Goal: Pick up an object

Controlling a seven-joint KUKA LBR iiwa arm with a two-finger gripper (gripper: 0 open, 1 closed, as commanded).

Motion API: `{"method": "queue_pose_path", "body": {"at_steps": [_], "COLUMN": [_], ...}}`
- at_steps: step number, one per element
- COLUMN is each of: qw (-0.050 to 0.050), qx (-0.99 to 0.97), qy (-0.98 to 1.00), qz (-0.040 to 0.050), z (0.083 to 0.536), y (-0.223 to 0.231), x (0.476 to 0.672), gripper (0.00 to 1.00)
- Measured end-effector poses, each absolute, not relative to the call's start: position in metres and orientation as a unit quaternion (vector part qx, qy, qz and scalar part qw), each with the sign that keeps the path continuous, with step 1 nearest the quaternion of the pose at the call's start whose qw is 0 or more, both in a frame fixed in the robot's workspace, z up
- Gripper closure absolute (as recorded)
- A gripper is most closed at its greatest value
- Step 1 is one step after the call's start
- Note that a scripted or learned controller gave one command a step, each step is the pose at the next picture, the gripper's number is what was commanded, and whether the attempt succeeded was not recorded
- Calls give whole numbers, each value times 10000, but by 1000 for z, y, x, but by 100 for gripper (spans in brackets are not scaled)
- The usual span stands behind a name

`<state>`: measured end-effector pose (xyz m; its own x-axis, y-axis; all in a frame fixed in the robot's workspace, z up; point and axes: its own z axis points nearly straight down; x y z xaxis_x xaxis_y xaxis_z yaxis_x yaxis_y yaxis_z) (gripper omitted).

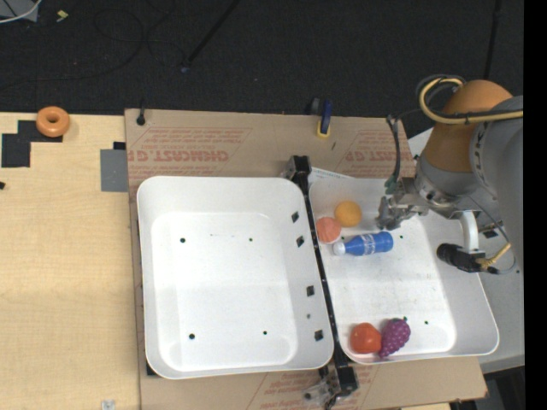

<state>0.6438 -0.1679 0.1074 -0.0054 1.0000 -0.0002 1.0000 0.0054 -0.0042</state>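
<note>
Near corner of right bin: a round red plastic tomato (365,338) is lying touching a purple bunch of plastic grapes (395,336), both tucked against the near wall of the shallow white right bin (461,331).
Left bin: the shallow white left bin (222,272) is sitting just beside the right one, their rims meeting along a black clip strip.
Middle of right bin: a small clear plastic bottle with a blue label (366,245) is lying on its side, its cap end pointing toward a pinkish-red round fruit (329,228); a small orange ball (348,213) is resting just beyond, near both.
Tool: the tool (394,212) is hanging low over the far part of the right bin, just beside the bottle's base end and slightly beyond it; I cannot tell whether it is spread or pressed together, and nothing is showing in it.
Step in hand: judging by this, the arm is lining up a descent; nothing is picked yet.
Next move: it is probably needing a small shift toward the bottle or the orange ball, then a drop and a squeeze; the round bottle could roll off.
Far on the table: an orange ring (53,121) is lying well apart on the wooden table (60,272).
</note>
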Motion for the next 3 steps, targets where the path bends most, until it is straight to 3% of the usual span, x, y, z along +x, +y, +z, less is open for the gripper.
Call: {"method": "queue_pose_path", "body": {"at_steps": [1, 2, 3], "qw": [17, 14, 18], "qx": [-7048, -7046, -7042], "qy": [-7094, -7096, -7100], "qz": [19, 20, 24], "z": [107, 117, 117], "y": [-168, -168, -168], "x": [644, 644, 644], "gripper": [0, 100, 0]}}
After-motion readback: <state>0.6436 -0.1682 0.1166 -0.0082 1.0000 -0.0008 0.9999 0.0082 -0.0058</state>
